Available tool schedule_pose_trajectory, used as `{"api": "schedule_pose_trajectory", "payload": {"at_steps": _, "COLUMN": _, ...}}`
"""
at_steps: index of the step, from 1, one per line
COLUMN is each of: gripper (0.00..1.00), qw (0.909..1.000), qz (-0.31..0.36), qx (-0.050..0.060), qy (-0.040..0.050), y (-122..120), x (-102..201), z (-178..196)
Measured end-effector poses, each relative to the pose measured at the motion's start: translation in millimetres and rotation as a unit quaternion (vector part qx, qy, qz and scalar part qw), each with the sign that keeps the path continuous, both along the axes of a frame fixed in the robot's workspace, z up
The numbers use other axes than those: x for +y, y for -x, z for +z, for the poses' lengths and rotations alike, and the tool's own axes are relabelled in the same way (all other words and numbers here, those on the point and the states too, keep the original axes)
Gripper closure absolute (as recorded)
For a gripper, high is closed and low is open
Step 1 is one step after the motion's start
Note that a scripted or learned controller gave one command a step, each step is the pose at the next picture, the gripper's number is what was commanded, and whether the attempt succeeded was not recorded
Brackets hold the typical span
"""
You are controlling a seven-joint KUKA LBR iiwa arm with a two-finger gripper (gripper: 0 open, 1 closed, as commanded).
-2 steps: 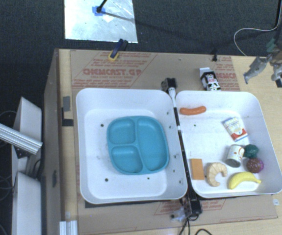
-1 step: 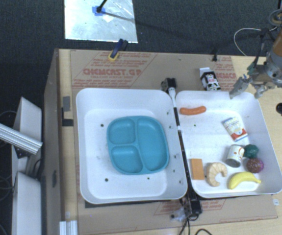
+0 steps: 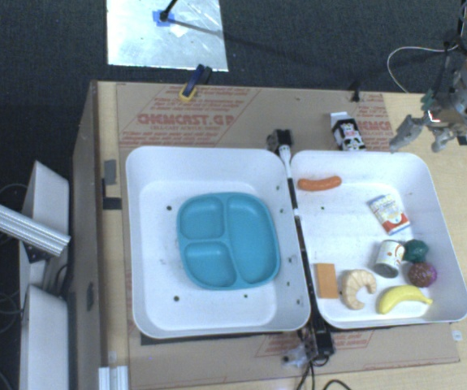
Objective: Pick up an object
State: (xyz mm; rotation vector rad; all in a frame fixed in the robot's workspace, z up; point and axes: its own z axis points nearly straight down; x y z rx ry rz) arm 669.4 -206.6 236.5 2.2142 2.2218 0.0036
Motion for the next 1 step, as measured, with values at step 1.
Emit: {"api": "schedule_pose_trajectory", "payload": {"at_steps": 1, "gripper": 0.0, "qw": 1.0, "qz": 0.0, "qx": 0.001, "qy": -0.0002, "y": 0.3, "x": 0.1, "z": -0.7}}
